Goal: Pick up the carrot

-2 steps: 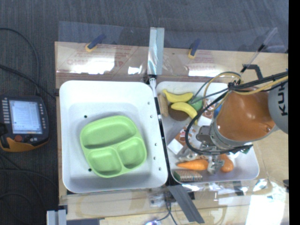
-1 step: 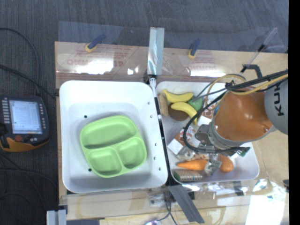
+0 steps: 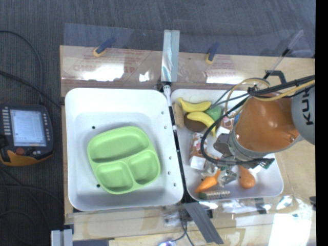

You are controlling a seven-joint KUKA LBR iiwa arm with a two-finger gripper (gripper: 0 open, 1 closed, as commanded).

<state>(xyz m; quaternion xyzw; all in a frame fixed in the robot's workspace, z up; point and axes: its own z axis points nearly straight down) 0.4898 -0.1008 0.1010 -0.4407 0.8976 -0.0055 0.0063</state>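
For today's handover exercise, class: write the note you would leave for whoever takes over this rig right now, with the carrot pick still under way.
Claw: low in the right bin, right above the carrot; open or shut cannot be told from this view.
Carrot: lying on the right bin's floor near the front wall, orange, tilted, just above a small ridged brown piece.
Nearby: bananas at the back of that bin; green divided plate in the left bin.
Done: arm brought down to the carrot.
Left: confirm the grasp, lift the carrot.

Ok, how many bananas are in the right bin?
2. One banana lies at the right bin's far left corner; the second banana sits just below it, curving over a brown item. The arm covers much of the bin, so more could be hidden.
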